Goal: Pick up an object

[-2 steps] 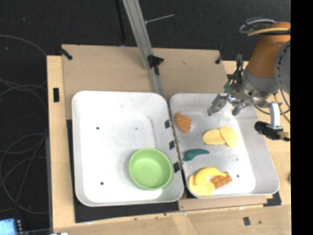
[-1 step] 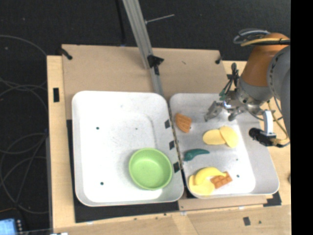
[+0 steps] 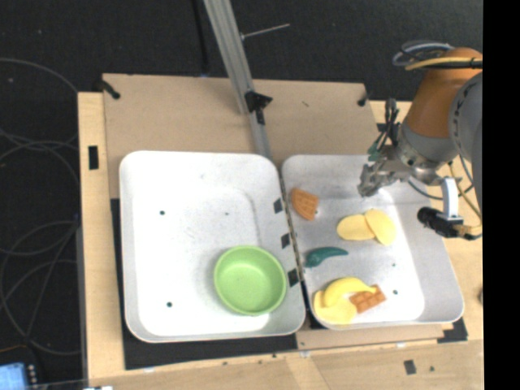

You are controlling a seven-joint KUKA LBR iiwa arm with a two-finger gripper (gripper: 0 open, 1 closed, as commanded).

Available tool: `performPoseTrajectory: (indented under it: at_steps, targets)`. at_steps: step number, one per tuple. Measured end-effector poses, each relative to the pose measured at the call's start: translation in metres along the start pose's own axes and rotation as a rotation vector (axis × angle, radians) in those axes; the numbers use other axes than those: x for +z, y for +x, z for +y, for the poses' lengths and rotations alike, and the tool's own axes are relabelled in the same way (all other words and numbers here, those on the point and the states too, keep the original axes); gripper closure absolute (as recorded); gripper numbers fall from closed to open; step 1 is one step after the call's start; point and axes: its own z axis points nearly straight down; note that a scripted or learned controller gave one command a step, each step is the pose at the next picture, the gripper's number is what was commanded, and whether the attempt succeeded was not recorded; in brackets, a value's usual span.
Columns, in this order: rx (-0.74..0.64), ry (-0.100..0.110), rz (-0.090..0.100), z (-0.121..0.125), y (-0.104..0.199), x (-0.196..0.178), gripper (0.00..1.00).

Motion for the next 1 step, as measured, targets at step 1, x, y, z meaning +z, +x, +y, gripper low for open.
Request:
performPoseTrajectory:
  at_steps: [1]
  targets:
    - [0.000,-0.004,0.002,0.0058,-0.0068,-0.0627,1.00]
